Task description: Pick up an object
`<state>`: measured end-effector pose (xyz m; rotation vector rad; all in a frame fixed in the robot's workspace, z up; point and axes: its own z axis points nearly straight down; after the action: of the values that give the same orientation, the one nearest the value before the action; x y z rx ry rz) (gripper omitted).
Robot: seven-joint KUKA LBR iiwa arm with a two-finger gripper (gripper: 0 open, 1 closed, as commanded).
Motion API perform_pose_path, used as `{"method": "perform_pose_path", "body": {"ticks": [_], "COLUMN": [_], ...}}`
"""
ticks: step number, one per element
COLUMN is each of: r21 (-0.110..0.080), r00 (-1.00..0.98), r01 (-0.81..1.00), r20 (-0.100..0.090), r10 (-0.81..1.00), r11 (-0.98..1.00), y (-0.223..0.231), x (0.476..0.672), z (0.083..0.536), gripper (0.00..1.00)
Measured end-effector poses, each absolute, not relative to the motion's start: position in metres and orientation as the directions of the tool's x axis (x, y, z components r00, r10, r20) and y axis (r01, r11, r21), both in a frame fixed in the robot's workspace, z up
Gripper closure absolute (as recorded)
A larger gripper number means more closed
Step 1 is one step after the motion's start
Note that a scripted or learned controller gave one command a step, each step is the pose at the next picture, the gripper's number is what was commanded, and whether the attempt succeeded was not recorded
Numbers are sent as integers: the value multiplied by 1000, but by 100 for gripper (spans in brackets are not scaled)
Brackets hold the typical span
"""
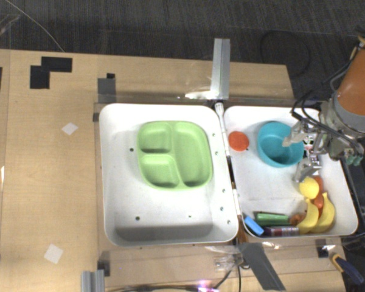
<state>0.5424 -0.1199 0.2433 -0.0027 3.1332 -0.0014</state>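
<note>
Trouble is near: the gripper point(305, 157), fingers apart and holding nothing, hangs between the blue cup point(278, 143) and the yellow toy point(310, 188), so it may bump one.

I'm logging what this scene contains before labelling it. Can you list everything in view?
Bins: two, white, side by side on the bench.
Divided plate: one, green, in the left bin.
Bowl: one, teal, right bin, far side.
Small round object: one, orange-red, left of the bowl.
Bananas: yellow bunch, right bin, near corner.
Markers: green and red, near edge.
Small block: one, blue, near edge.
Arm: grey and orange, gripper over the right bin.
</note>
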Motion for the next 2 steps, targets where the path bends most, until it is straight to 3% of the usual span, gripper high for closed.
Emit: {"method": "perform_pose_path", "body": {"ticks": [1, 2], "r21": [3, -2], "r00": [-995, -998], "r01": [-104, 63], "r20": [7, -21], "r10": [-104, 63], "r11": [995, 998], "y": [-160, -175], "x": [566, 542], "z": [109, 92], "gripper": [0, 0]}}
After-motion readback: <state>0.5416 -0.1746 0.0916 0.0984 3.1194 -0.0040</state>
